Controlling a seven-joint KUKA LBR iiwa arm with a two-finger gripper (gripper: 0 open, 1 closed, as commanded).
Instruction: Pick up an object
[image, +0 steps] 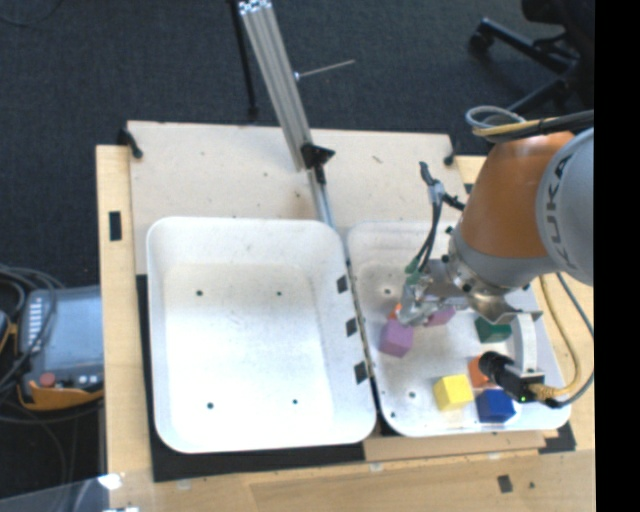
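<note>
One purple block (397, 338) sits tilted in the right bin (400, 415), touching my gripper (413, 312); can't tell its spread.

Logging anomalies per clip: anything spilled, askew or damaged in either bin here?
Nothing stands out. The purple block, yellow block and blue block lie loose inside the right bin, none over its rim. The gripper hangs just above the purple block.

A pale wooden tabletop (230, 170) is surrounded by dark carpet (100, 60). An office chair base (525, 45) is seen top right, and a handheld control pendant (55, 345) at left.
</note>
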